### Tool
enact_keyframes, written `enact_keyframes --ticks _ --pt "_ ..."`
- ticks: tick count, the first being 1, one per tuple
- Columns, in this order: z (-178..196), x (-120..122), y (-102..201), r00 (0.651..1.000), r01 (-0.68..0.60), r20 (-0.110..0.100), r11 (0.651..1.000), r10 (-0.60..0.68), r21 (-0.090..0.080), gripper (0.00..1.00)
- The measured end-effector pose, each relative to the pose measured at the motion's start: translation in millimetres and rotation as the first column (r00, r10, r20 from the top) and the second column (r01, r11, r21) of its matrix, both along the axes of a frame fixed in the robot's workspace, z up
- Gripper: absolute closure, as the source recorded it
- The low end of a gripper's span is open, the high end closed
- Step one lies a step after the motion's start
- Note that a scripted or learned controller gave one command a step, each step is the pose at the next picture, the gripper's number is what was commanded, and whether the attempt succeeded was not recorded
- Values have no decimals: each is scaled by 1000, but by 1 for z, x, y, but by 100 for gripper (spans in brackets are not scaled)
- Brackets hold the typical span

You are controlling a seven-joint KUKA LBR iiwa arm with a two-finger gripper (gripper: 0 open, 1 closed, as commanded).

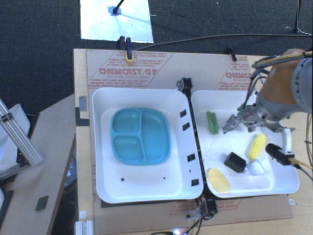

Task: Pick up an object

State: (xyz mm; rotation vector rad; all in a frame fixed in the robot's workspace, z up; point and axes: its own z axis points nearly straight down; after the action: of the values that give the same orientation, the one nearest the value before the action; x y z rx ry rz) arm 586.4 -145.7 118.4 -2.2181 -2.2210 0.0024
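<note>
You're in the approach step: the gripper (pixel 234 125) hovers in the right bin (pixel 288 180), holding nothing, fingers look spread apart, with the green piece (pixel 212 122) just at its 9 o'clock, so next you drop and close on it. The corn cob (pixel 257 146), black block (pixel 235 162), white lump (pixel 257 167) and yellow piece (pixel 218 179) crowd 5–6 o'clock; the blue tray (pixel 141 135) sits in the left bin (pixel 105 180).

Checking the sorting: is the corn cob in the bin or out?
In: the corn cob lies on the right bin's floor, beside the gripper.
</note>
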Motion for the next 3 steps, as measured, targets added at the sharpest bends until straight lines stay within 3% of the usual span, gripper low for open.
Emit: enact_keyframes --ticks 1,3 --pt "14 2 -1 1000 1 7 1000 -1 -2 100" --pt "120 1 -2 1000 -3 10 1000 4 -3 100"
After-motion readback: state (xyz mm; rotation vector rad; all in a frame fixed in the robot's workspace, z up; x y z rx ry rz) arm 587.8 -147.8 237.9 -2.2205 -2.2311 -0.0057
